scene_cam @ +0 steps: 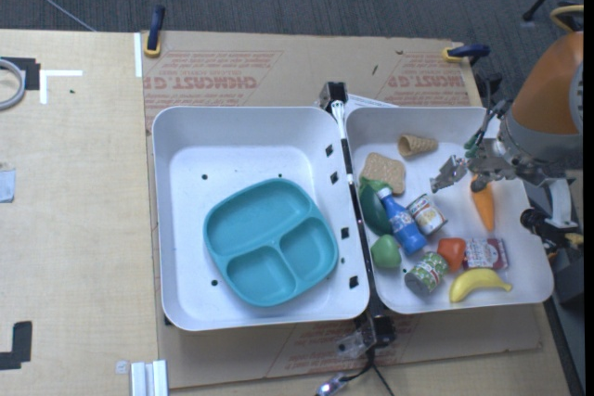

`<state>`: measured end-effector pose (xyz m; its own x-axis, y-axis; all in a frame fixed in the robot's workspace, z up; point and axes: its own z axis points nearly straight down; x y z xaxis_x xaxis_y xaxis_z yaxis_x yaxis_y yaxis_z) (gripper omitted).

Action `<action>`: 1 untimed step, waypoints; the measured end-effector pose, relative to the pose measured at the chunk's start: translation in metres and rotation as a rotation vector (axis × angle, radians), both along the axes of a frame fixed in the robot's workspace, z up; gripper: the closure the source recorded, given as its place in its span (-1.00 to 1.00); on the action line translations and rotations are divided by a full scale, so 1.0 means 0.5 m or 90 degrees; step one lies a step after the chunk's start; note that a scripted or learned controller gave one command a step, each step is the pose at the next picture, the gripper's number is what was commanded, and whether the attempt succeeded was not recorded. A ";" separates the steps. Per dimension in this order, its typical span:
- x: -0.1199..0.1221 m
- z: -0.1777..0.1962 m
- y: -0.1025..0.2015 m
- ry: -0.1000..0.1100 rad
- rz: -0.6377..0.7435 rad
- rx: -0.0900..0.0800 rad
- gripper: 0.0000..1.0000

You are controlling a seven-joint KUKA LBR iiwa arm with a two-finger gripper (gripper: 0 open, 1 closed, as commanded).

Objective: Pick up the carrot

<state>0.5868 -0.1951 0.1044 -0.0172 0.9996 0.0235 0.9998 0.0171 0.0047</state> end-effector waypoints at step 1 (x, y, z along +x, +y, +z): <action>-0.010 -0.010 -0.022 -0.005 -0.001 0.002 -1.00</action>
